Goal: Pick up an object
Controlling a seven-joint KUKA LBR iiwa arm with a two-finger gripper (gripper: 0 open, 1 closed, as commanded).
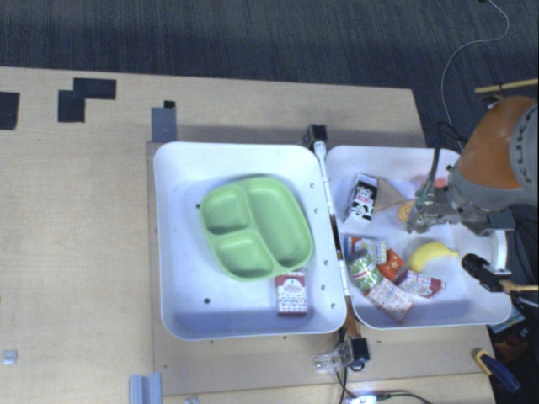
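The tool (424, 213) hangs over the right bin (484, 314); its opening cannot be judged from here. A lemon (431, 255) lies just below it, packets (387, 280) lower-left, a small carton (363, 199) to its left. Farther left, the left bin (173, 225) holds a green plate (255, 227) and a red box (291, 295).

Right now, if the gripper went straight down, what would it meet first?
Probably the yellow lemon-like toy just below the gripper in the right bin, though depth is unclear from this slanted view.
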